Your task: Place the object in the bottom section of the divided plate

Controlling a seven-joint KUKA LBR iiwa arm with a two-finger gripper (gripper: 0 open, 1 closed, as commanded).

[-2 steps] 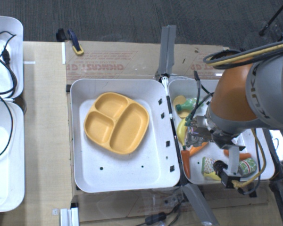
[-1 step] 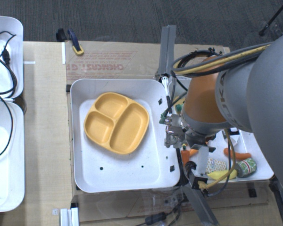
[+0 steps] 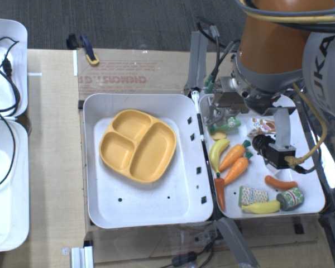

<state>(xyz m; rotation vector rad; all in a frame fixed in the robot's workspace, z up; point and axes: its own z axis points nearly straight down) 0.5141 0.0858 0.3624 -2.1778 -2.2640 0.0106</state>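
In the camera view, the end effector (image 3: 222,115) hangs at the right bin's (image 3: 315,202) eleven o'clock corner over a small green toy (image 3: 223,126); whether it grips, I cannot tell. The divided plate (image 3: 137,144) lies bare in the left bin (image 3: 139,208). The toy looks light, hard and slippery; pinching its middle seems best.

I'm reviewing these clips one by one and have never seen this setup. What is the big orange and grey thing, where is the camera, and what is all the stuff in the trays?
The big shape is a robot arm, reaching in from the right. One fixed camera looks down on the bench at a slant. Two white bins sit side by side. The left bin holds a yellow divided plate, with nothing on it yet. The right bin holds toy food: a banana, two carrots, a chili and others. The gripper hangs low over that bin's far end; whether it holds anything cannot be told.
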